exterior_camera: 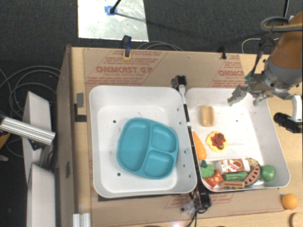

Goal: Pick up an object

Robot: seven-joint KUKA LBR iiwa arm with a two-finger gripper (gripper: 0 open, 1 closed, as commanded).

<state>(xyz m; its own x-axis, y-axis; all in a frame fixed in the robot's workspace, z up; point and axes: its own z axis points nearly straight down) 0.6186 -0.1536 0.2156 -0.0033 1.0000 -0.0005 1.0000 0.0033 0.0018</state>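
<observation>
Grey arm [284, 74] with an orange band [289, 51] above the wrist — thin cables looping beside it.

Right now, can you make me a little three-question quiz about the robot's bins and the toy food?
1. True or false: the blue tray lies in the left bin.
2. Which toy lies nearest the gripper? A) bread roll B) carrot C) little pizza
3. Fill in: the orange ball sits on the bench, ____ the bins.

Key: 1 true. 2 A. 3 outside, past the right bin's near right corner.
</observation>
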